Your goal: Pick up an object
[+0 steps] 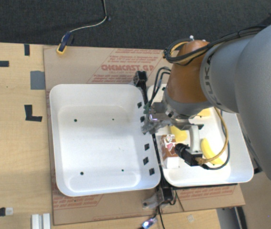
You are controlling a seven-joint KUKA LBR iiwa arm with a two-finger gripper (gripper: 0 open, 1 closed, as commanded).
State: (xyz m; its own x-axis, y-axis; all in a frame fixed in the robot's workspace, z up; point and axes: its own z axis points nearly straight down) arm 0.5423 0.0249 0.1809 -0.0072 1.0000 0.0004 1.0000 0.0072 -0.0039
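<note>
While the grey arm with its orange wrist band [187, 78] reaches in from the right of the frame, its bulk covers most of the upper right quarter and hangs over the right-hand shallow white bin [230, 173]. The gripper [166, 128] sits at centre right, low over the left part of that bin, just beside the wall shared with the neighbouring bin. Whether it is parted, closed or clamped on anything cannot be told, because the wrist and cabling hide it from above.

Inside the right-hand bin, a yellow curved banana-shaped object [210, 151] lies toward the right of the gripper, partly under a looping yellow cable [225, 142]. A small brown-and-white printed packet [168, 144] lies directly below the gripper, near the bin's left wall. A flat yellow item [179, 135] shows between the packet and the gripper body, largely hidden.

The left-hand shallow white bin [97, 142] occupies the centre left of the frame. Both bins rest on a brown cardboard sheet with red lettering [121, 63], which lies on the light wooden bench [11, 142]. A thin white cable with a yellow tip [64, 44] runs across the upper left.
</note>
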